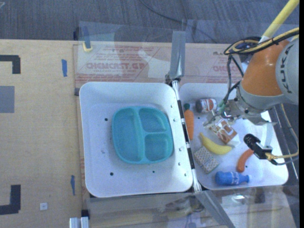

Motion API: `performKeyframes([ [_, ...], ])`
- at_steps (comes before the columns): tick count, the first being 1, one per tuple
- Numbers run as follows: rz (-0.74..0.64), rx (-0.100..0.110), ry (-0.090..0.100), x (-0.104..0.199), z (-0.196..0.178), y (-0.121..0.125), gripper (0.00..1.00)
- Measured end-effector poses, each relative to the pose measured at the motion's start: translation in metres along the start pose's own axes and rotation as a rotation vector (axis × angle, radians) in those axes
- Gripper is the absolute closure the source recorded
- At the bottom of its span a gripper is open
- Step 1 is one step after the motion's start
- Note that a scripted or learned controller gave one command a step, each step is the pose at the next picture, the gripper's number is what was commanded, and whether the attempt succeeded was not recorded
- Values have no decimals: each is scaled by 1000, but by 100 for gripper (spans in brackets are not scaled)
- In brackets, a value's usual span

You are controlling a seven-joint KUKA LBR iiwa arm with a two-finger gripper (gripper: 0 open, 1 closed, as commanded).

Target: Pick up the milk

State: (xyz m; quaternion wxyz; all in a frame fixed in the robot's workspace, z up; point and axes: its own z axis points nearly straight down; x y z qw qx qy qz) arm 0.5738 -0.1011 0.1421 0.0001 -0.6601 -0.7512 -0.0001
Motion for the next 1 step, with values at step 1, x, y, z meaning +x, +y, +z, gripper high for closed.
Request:
performKeyframes([
  [1,-15,-2,-1,-24,37,-16,0],
])
